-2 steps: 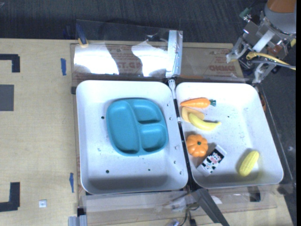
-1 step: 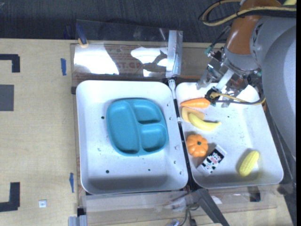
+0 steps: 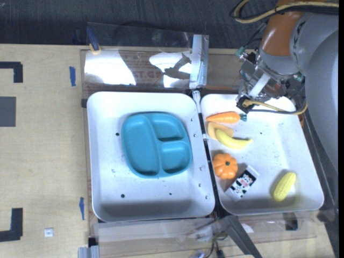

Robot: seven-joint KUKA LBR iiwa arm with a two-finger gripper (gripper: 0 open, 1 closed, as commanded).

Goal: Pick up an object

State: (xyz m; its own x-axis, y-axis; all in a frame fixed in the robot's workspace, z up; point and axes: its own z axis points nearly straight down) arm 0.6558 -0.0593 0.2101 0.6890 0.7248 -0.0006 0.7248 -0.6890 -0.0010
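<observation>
Carrot point(image 3: 223, 117) looks the likeliest pick: it lies on its side at the far end of the white bin point(image 3: 279, 138) nearest the arm point(image 3: 279, 42), close to the wall shared with the other bin point(image 3: 102, 144). A banana point(image 3: 230, 138) lies just beside it on the near side, almost touching. The wrist hangs over that far corner, its tool end close above the carrot's end nearest the arm. Whether the jaws are open or closed cannot be told from this slanted view, and nothing is seen held between them.

Several things could spoil a grasp here. The carrot is round and tapered, so a closing grip off its middle may squeeze it sideways and let it roll out. The bin wall is close, so one side of the jaws could strike the rim or ride up on it. The banana sits so near that it may be nudged, or caught along with the carrot. Coming down on the very end, as the wrist now stands, would likely tip the carrot rather than lift it. The pumpkin point(image 3: 225, 165) and corn cob point(image 3: 284, 185) lie well apart and seem safe
</observation>
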